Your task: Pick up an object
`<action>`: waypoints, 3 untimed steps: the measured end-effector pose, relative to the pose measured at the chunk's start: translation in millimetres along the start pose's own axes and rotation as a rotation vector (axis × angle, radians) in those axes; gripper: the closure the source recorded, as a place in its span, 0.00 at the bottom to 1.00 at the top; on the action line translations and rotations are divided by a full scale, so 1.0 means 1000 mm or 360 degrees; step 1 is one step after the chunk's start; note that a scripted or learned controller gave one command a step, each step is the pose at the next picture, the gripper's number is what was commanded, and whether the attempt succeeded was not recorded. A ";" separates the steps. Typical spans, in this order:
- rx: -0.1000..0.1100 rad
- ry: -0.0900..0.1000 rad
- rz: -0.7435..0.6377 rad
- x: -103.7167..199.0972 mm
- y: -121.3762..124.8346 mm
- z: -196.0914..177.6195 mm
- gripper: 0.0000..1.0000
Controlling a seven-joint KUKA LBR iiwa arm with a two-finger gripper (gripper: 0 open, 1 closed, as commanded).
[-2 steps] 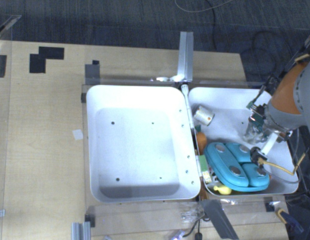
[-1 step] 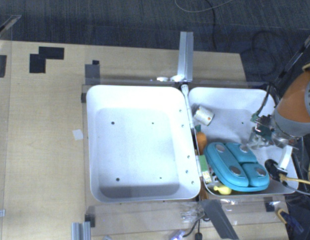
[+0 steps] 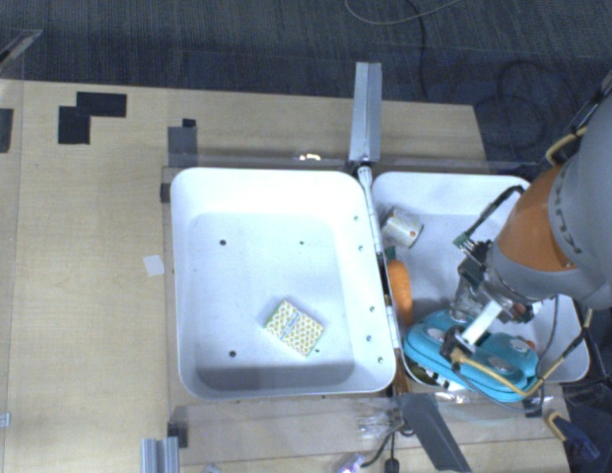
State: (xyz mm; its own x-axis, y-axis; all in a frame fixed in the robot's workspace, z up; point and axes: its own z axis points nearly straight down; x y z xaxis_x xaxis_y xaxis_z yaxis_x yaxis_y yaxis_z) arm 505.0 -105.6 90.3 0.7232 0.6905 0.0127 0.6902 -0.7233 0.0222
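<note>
My gripper (image 3: 461, 340) is low in the right bin (image 3: 439, 197), over a blue object (image 3: 503, 361) at its near side; grip state indeterminate. A patterned sponge (image 3: 294, 327) lies in the left bin (image 3: 266, 190).

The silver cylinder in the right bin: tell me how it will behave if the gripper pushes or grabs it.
The silver cylinder seems to lie on its side, so a push would probably roll it along the right bin. Its shiny, metal-looking surface suggests something stiff and possibly slippery between fingers. It looks small, so likely light.
</note>
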 end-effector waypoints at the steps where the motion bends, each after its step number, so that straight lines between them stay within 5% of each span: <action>1: 0.0015 -0.0014 0.0077 0.021 0.012 0.002 1.00; 2: 0.0025 -0.0010 -0.0131 0.040 0.046 0.003 1.00; 3: 0.0028 -0.0012 -0.0144 0.041 0.046 -0.004 1.00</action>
State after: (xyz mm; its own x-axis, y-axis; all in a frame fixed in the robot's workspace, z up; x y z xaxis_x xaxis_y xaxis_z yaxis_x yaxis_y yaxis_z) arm 566.4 -110.3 95.7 0.6579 0.7531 0.0039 0.7531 -0.6579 0.0053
